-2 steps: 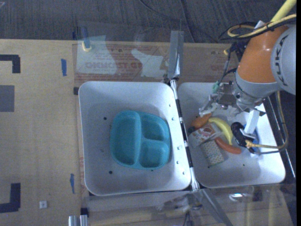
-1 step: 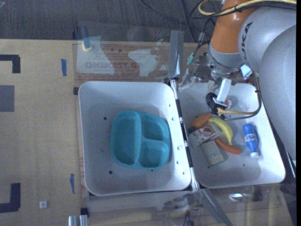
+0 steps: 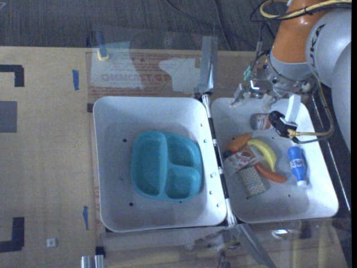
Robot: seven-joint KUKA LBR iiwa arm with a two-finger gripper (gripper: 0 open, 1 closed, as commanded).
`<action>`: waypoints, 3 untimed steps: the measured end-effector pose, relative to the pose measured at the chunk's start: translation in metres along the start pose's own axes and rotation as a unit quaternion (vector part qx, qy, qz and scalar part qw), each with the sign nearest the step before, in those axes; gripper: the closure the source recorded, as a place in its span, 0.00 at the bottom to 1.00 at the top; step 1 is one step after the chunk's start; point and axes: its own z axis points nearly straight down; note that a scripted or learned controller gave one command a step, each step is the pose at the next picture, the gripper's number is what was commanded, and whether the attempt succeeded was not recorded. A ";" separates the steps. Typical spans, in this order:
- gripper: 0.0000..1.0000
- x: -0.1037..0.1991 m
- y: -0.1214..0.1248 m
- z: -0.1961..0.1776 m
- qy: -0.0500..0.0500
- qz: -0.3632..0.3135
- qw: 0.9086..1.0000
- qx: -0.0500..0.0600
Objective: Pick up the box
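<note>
Now | box (image 3: 249, 171) flat, long axis upper-left to lower-right | gripper (image 3: 254, 94) above bin: grip state unclear

arm (image 3: 329, 32): cut off by top and right edges | pincer (image 3: 262, 96): fingers blurred, spread unreadable | box (image 3: 241, 159): print too small to read, corner tucked under banana (image 3: 265, 151) | can (image 3: 261, 121) beside banana: partly hidden by pincer

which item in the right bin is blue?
The small bottle near the bin's right wall, blue with a white label. The banana is yellow; the rest are orange, red or tan.
</note>
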 end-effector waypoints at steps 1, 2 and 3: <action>0.00 -0.018 -0.049 0.092 0.000 0.026 1.000 0.000; 0.00 -0.027 -0.013 0.101 0.006 -0.059 0.998 0.022; 0.00 -0.029 -0.011 0.102 0.003 -0.143 0.989 0.033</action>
